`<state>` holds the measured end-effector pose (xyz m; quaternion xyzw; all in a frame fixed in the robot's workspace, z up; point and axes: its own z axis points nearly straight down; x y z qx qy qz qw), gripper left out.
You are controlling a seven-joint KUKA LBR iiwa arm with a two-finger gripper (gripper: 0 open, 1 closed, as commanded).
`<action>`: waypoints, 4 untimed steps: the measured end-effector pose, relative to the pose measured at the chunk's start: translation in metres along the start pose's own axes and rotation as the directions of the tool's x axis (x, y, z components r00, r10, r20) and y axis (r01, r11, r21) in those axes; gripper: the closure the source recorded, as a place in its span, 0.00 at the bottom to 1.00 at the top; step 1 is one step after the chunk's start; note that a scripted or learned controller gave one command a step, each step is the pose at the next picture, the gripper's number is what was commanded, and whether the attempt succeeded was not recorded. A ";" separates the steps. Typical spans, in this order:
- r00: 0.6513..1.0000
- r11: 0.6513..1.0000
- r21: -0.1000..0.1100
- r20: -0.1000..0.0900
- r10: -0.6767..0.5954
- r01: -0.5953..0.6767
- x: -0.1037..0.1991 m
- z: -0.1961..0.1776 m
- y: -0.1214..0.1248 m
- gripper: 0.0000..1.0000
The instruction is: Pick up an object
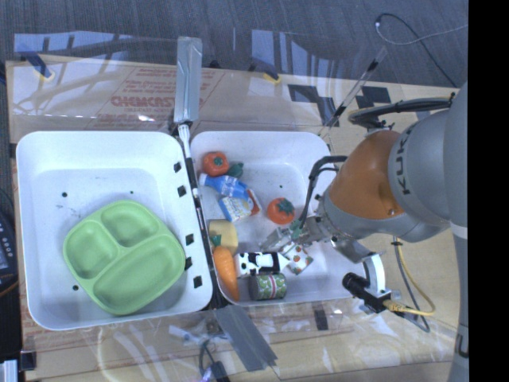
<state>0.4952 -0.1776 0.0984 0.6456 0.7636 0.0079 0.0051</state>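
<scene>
Gripper low in right bin, beside tomato

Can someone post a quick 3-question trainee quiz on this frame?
1. True or false: the green three-compartment plastic plate lies in the left white bin.
2. Which lies nearest the right white bin's front wall? A) orange toy carrot B) blue snack packet C) small red toy tomato
3. Fill in: the two-finger gripper hovers over the ___ bin.

Key: 1 true; 2 A; 3 right.
</scene>
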 end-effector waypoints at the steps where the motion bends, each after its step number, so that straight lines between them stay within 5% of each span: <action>1: 0.997 0.997 0.020 0.000 -0.074 0.074 -0.017 0.008 0.060 0.00; 2: 0.997 0.997 0.021 -0.001 -0.078 0.078 -0.017 -0.003 0.060 1.00; 3: 0.995 0.995 0.018 0.005 0.097 -0.097 -0.001 -0.138 0.098 1.00; 4: 0.994 0.994 0.021 0.005 0.108 -0.108 0.011 -0.150 0.126 1.00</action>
